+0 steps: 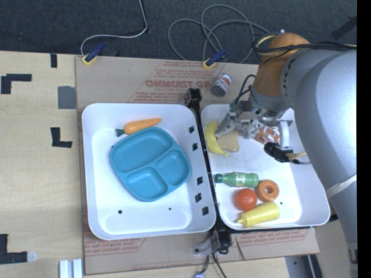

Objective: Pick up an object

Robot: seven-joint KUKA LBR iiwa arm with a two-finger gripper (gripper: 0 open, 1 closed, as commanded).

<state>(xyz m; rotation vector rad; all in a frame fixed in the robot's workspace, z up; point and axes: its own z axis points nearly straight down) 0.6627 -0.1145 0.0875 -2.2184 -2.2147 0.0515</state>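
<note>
My gripper (pixel 233 132) is low in the right bin (pixel 301 181), at its upper left part. It stands open, with its fingers astride a tan bread-like piece (pixel 231 145). A yellow banana (pixel 213 139) lies just left of it, against the bin's left wall. A red and white packet (pixel 269 134) lies just right of the gripper, partly hidden by the wrist. Nothing is lifted between the fingers.
Lower in the right bin lie a green bottle (pixel 237 180), a red tomato (pixel 246 198), an orange ring (pixel 268 190) and a yellow squeeze bottle (pixel 261 214). The left bin (pixel 98 213) holds a blue divided plate (pixel 151 163) and a carrot (pixel 141 125). A small can (pixel 221 85) sits behind the bins.
</note>
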